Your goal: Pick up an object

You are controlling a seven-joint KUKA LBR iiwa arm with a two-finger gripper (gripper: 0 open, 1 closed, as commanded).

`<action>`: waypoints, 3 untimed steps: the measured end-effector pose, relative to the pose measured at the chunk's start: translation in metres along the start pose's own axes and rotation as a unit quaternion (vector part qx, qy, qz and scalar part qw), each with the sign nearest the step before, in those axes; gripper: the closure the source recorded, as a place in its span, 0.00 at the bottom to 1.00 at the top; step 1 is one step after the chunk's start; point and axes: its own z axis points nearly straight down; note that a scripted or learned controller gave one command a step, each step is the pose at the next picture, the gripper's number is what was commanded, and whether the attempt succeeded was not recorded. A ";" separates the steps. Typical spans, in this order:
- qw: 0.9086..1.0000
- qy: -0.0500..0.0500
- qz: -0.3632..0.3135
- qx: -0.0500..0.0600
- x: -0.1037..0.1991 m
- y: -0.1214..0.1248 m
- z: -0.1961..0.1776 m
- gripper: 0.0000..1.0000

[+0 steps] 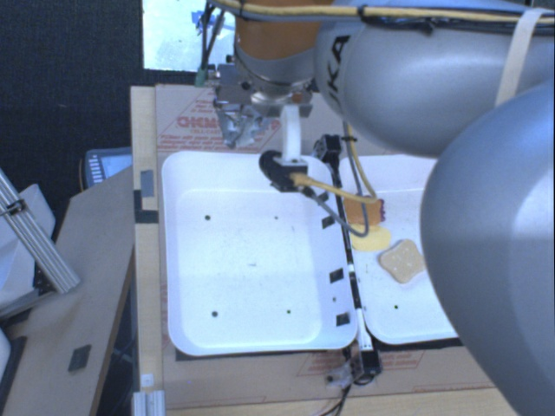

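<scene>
Step in hand: looks like the approach part. The gripper hangs over the far rim of the left bin, nowhere near anything to grab.

Gripper state: honestly can't tell how the gripper is set from this slant, it's a grey blur up there. Nothing is visibly clamped in it.

Where the objects are: all in the right bin. A tan cracker-looking piece sits near the bin's left wall, a flat yellow disc is just beside it on the far side, and a small orange-and-red item is a bit farther back.

Next move: probably the arm has to swing right over the divider and come down on one of those three. The tan piece looks easiest, sitting a little apart.

Edges: the objects crowd the wall between the bins, so the approach is tight on that side.

Clutter: a yellow cable and black clip dangle right over that wall too.

Open room: lots of bare floor in the left bin, but it's no use for the pick.
</scene>
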 end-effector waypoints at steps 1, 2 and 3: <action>1.000 -0.002 0.005 -0.001 -0.007 0.002 -0.001 0.00; 1.000 0.001 0.003 -0.011 -0.003 0.035 -0.221 0.00; 1.000 -0.001 0.001 -0.003 -0.002 0.035 -0.222 1.00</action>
